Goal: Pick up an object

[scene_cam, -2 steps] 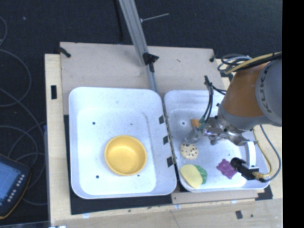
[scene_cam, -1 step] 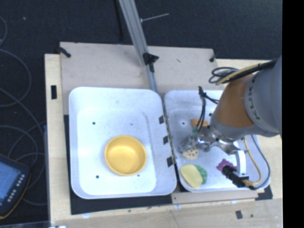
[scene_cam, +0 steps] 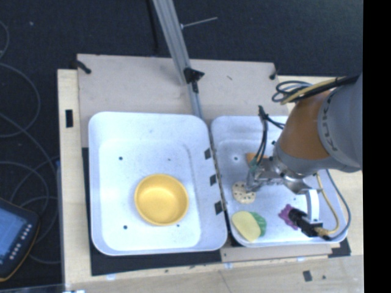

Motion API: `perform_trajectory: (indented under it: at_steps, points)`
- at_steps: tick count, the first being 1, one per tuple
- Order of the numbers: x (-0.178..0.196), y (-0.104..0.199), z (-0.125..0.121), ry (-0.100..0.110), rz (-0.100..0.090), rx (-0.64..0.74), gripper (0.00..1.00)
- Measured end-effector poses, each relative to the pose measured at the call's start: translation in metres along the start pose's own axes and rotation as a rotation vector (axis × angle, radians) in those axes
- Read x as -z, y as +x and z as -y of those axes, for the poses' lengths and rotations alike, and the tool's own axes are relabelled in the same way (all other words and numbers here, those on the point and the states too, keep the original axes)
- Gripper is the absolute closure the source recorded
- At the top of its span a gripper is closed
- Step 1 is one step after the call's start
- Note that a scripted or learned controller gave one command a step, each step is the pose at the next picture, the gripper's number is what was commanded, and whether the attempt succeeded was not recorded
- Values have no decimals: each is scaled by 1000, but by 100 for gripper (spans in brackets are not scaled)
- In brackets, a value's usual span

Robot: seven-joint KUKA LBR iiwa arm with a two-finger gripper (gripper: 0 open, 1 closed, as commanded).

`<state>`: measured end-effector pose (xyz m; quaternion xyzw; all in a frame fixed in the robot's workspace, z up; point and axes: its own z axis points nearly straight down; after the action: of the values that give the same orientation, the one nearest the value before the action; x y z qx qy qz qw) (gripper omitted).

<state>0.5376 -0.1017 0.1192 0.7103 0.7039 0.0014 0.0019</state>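
Observation:
My gripper (scene_cam: 252, 184) hangs low in the right bin (scene_cam: 225, 133), at the end of the grey arm with the orange band. Directly under and just left of its tip lies a round beige disc with dark holes (scene_cam: 242, 193); contact between the two is not clear from this angle. A yellow and green lump (scene_cam: 248, 225) rests at the bin's front edge. A small purple piece (scene_cam: 286, 212) lies to the right of it. A small orange item (scene_cam: 250, 158) peeks out beside the wrist.
The left bin (scene_cam: 110, 139) holds a yellow bowl (scene_cam: 161, 199) near its front middle. A metal post (scene_cam: 177, 41) slants down to the divide between the bins. Cables loop over the arm at the right.

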Motion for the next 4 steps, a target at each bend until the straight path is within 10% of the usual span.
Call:
perform_trajectory:
  at_steps: [2, 4]
  points:
    - [96, 4, -6, -3, 1, 12, 100]
    - [109, 118, -28, 2, -3, 18, 100]
